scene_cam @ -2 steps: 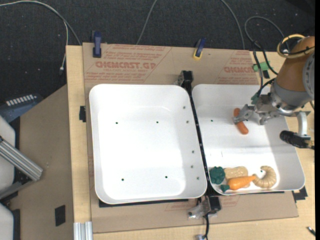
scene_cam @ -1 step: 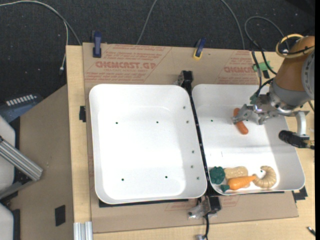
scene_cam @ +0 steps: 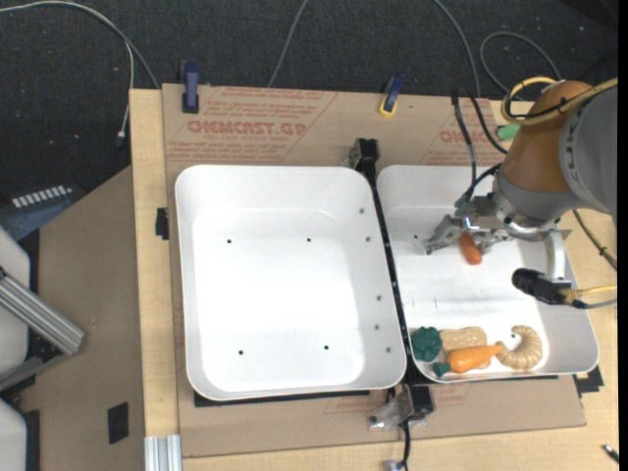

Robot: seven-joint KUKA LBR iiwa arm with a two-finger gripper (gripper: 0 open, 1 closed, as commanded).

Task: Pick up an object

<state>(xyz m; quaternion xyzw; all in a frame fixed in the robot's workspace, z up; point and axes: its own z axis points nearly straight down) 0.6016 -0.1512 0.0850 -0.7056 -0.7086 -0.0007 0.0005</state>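
Gripping: the gripper (scene_cam: 471,238) sits over the right bin (scene_cam: 432,287), its fingers closed on a small orange object (scene_cam: 473,253) that hangs between them above the bin floor.
Arm: grey with an orange band (scene_cam: 540,150), reaching in from the right.
Near end of right bin: a dark green piece (scene_cam: 426,342), a tan piece (scene_cam: 462,339), an orange carrot-like piece (scene_cam: 469,359) and a curved cream piece (scene_cam: 524,349), crowded together, well apart from the held object.
Left bin (scene_cam: 285,283): white, just beside the right one.
Bench (scene_cam: 245,126): brown board with two blue clamps.
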